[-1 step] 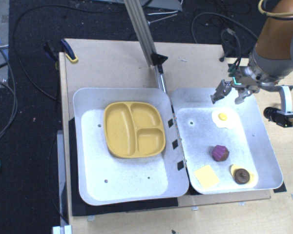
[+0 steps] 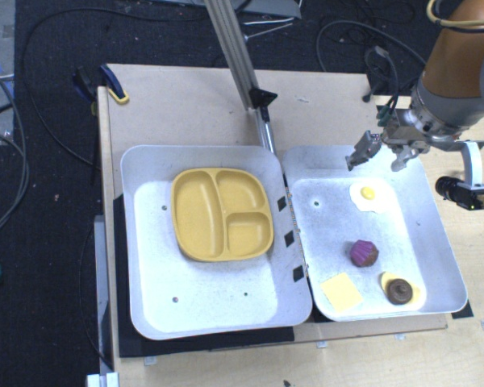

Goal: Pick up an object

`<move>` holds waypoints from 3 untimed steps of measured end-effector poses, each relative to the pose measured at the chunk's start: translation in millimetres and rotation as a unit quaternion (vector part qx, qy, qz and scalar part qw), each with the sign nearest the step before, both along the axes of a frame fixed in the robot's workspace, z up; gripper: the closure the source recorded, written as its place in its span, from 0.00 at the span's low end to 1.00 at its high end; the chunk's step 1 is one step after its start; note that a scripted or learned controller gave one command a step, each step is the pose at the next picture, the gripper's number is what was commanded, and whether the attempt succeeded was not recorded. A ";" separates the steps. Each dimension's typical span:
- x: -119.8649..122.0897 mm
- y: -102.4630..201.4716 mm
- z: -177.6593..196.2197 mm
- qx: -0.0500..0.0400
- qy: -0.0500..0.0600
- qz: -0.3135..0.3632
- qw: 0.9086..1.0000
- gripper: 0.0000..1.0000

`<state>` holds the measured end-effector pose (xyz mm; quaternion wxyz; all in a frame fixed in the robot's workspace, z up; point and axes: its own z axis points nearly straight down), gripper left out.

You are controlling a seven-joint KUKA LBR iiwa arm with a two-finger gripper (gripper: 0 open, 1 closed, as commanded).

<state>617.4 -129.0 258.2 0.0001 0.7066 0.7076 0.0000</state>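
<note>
- While the grey arm [image 2: 456, 47] with its orange upper section reaches in from the right, its jaws [image 2: 381, 158] hang over the far edge of the right bin [image 2: 436, 248], spread apart with nothing between them.
- One dark finger [image 2: 360, 153] points down and to the left; the other finger [image 2: 403, 158] sits to its right, with a clear gap between the two.
- Just below the jaws, apart from them, a toy fried egg [image 2: 368, 196] lies flat on the right bin's floor, white with a yellow yolk.
- Nearer the camera, around the middle of the same bin, sits a purple lumpy object [image 2: 364, 253]; what it is cannot be told.
- A flat pale-yellow square [image 2: 341, 292], like a cheese slice, lies near the bin's front left corner, tilted a little.
- A brown ring-shaped piece [image 2: 400, 290], like a doughnut, rests by the front right of that bin on a yellow patch, well apart from the egg.
- On the left bin [image 2: 145, 297] lies a yellow divided plate [image 2: 223, 214] with three compartments, set toward the bin's far right part.
- Both bins rest side by side on the light wooden tabletop [image 2: 185, 107], their inner edges touching or overlapping along the middle.
- A grey metal pole [image 2: 230, 35] slants from the top of the view down to the join between the bins.
- Black cables [image 2: 40, 127] trail over the dark floor on the left.
</note>
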 end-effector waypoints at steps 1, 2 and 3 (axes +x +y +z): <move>-2.8 -5.8 -45.2 0.000 0.002 -0.001 1.000 0.00; -6.5 -6.4 -88.7 0.000 0.002 -0.001 1.000 0.00; -2.9 -15.4 -140.3 0.000 0.002 -0.001 1.000 0.00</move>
